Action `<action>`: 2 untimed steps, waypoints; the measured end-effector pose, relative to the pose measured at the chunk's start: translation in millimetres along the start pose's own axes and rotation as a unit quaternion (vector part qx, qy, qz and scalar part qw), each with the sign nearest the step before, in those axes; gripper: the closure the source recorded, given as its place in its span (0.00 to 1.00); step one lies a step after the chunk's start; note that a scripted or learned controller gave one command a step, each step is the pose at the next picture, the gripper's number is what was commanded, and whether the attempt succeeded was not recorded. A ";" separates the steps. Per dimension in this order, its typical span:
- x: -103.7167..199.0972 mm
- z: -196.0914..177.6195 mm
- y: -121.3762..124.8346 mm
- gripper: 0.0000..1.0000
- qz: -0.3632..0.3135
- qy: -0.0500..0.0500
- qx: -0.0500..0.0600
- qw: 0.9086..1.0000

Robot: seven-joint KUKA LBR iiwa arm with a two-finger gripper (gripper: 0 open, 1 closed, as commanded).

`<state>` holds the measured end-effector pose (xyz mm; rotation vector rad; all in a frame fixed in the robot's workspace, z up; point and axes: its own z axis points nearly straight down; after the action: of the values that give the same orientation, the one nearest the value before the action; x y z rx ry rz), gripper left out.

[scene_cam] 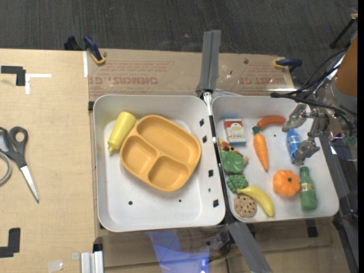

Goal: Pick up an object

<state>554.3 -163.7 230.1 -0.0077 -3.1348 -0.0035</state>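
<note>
I've got the gripper (pixel 302 131) hanging over the right bin (pixel 329 209) near its right wall, jaws spread open around a small blue bottle (pixel 293 143) lying beneath them. Just below it along that wall sits the green bottle (pixel 307 190), with the orange pumpkin (pixel 286 183) beside it.

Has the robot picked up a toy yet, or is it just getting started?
Not yet. Nothing looks lifted: the carrot, pumpkin, banana and green bottle all lie in the right bin. The gripper is open over the blue bottle, with a finger on either side of it. Closing on it and lifting are still left.
</note>
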 end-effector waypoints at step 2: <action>-32.6 128.4 24.5 0.00 0.014 -0.012 0.002 1.000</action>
<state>586.2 -139.1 101.5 -0.0506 -3.1583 0.0045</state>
